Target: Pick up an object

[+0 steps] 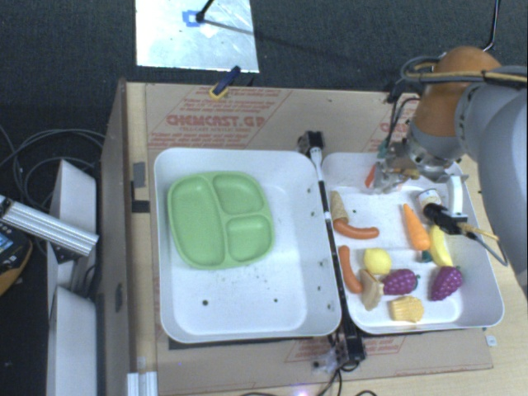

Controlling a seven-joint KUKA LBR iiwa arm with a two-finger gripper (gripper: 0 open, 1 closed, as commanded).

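Toward the upper right of the frame, the grey arm [487,130] with its orange band reaches down into the right bin [478,304], its gripper [388,176] low over the bin's upper left corner; whether the fingers are released or clenched I cannot tell. A small red-orange piece [372,176] lies just beside the gripper. Below it the toy foods spread across the right bin: a hot dog [356,231], a carrot [415,226], a yellow lemon [377,261], two bunches of purple grapes [400,282] [445,282], a banana [440,247] and a pale yellow corn piece [406,308]. At centre left, the left bin [247,304] holds a green divided plate [220,219]. Both bins sit on the bench [206,114].
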